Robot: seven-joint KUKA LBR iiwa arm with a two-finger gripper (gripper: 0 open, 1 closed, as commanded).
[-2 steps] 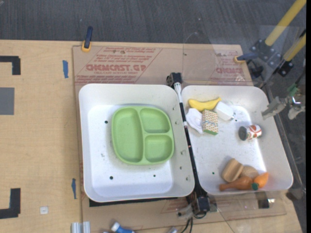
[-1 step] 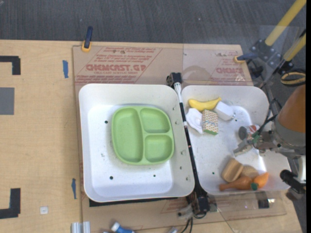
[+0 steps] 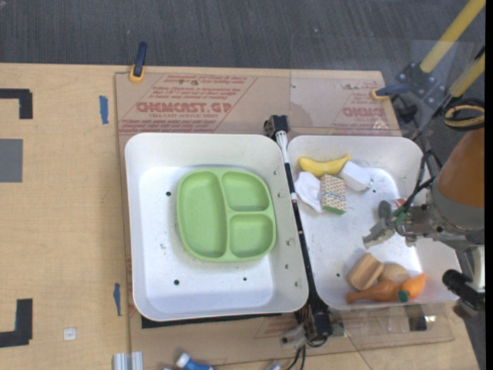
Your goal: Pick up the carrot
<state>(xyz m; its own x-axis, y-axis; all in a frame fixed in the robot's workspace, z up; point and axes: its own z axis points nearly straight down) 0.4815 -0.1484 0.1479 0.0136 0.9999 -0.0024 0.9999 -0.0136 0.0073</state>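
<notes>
My own arm is running off the right edge, so most of it is getting cut away. My gripper is blurring against the white floor of the right bin, too small for me to read. The carrot is lying partly tucked under a tan bread-like piece, and its thick end is hard to separate from a neighbouring orange lump. Small blue things are being clipped by the bottom edge.

Orange carrot, yellow banana, green divided plate, white bins, checkered box
</notes>
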